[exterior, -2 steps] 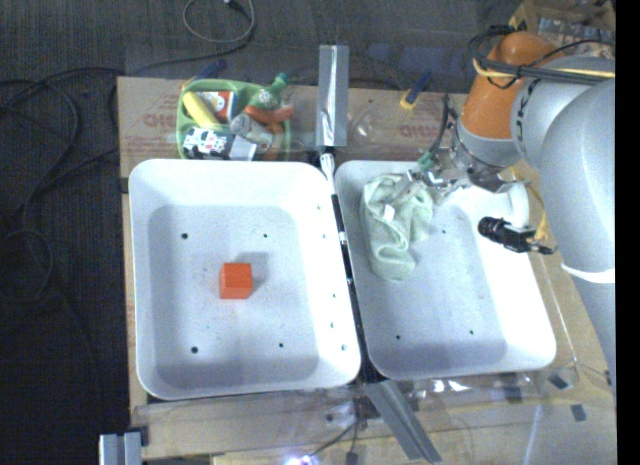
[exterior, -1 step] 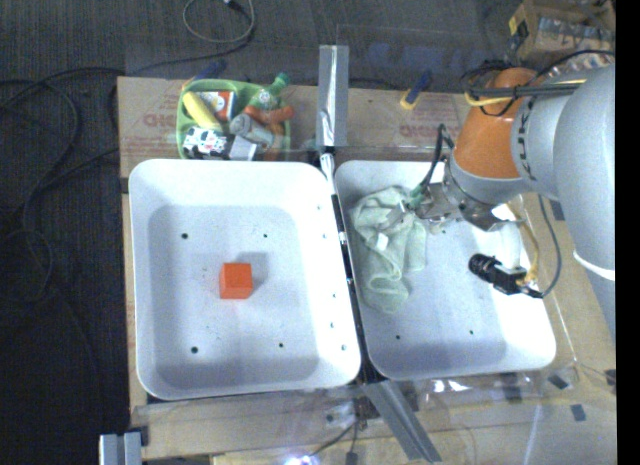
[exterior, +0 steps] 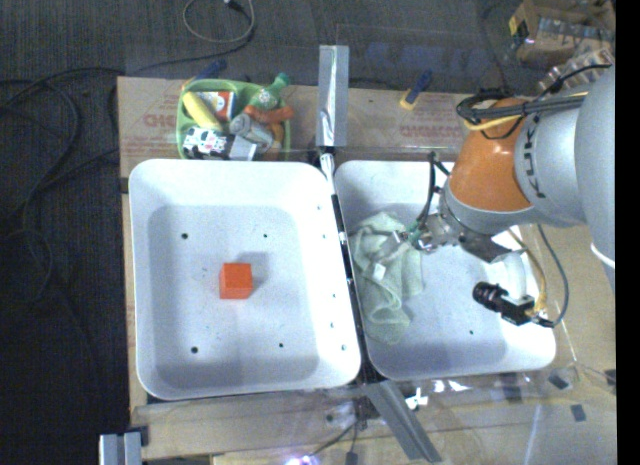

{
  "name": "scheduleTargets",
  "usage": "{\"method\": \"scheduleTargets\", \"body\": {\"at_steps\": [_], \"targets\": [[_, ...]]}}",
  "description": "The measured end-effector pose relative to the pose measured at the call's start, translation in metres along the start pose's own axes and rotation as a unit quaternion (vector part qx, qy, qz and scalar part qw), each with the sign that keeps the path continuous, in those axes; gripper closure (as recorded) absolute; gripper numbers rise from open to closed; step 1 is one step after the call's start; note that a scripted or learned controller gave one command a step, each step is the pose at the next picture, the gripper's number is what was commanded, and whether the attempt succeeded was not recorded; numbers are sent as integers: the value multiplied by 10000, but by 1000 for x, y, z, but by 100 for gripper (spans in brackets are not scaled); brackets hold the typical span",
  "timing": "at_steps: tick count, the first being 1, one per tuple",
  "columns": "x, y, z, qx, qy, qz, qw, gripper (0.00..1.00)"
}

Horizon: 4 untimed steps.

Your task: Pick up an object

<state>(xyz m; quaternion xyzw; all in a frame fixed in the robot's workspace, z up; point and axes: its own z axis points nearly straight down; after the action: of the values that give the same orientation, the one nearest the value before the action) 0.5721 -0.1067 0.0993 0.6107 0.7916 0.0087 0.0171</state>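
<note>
Orange cube (exterior: 237, 280): centre of left bin (exterior: 160, 193). Pale green cloth (exterior: 385, 271): right bin (exterior: 500, 353), left side. Gripper (exterior: 418, 238): at cloth's upper edge; finger state cannot be told.

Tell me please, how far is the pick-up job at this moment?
Done: the arm has reached into the right bin, with the gripper at the pale green cloth. In hand: apparently a grasp attempt on that cloth, which lies on the bin floor. Left: gripping and lifting it. The orange cube sits in the left bin.
</note>
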Motion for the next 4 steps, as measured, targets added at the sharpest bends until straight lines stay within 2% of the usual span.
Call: {"method": "scheduleTargets", "body": {"at_steps": [1, 2, 3, 4], "targets": [[-31, 72, 4, 101, 40, 1109, 9938, 0], [-70, 41, 4, 58, 28, 1509, 9885, 0], [-56, 89, 6, 120, 2, 7, 9999, 0], [-53, 92, -5, 119, 40, -14, 9999, 100]]}}
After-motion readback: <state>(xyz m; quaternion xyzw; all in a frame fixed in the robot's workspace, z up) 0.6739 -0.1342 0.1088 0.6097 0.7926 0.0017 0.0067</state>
